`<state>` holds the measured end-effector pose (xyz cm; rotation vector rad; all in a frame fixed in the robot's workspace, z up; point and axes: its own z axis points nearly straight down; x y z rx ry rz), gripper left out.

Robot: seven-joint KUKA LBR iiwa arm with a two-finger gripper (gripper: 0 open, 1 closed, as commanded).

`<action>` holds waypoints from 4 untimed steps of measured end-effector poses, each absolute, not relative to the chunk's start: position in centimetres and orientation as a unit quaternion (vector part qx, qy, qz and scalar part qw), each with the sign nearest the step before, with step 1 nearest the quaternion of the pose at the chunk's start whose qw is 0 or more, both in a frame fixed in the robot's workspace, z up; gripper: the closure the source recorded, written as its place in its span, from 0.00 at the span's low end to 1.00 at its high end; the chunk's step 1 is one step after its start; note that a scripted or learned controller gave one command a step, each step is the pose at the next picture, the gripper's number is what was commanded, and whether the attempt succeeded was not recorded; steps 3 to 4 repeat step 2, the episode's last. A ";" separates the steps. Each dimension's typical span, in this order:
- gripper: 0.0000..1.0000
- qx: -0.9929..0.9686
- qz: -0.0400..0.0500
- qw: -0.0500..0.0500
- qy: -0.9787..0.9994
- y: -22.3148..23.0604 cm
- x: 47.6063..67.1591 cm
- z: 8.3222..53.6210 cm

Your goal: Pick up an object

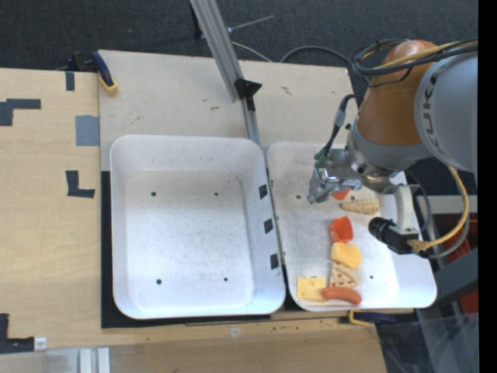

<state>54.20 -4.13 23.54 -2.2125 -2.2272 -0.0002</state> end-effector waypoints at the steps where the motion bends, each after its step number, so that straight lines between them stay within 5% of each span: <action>1: 1.00 -0.705 0.001 0.001 -0.710 1.3 55.2 22.2; 2: 1.00 -0.704 0.000 0.001 -0.710 6.8 57.0 21.5; 4: 1.00 -0.704 0.000 0.001 -0.710 6.8 57.0 21.5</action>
